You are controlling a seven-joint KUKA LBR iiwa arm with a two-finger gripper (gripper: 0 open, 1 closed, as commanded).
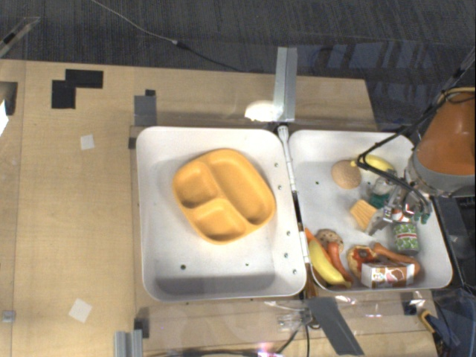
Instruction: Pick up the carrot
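Gripper (pixel 388 216) seemingly beside carrot (pixel 338 253)

On the wooden tabletop (pixel 67 222) sit two white bins: the left bin (pixel 160 274) holds a yellow divided plate (pixel 223 194), lying tilted. The right bin (pixel 320 155) holds a round bun (pixel 345 174), a banana (pixel 325 261), a carrot (pixel 338 255) just beside the banana, a red-labelled can (pixel 387 274) and a green can (pixel 406 237). The claw (pixel 388 216) hangs low over the right bin, near a yellow ridged block (pixel 363 213).
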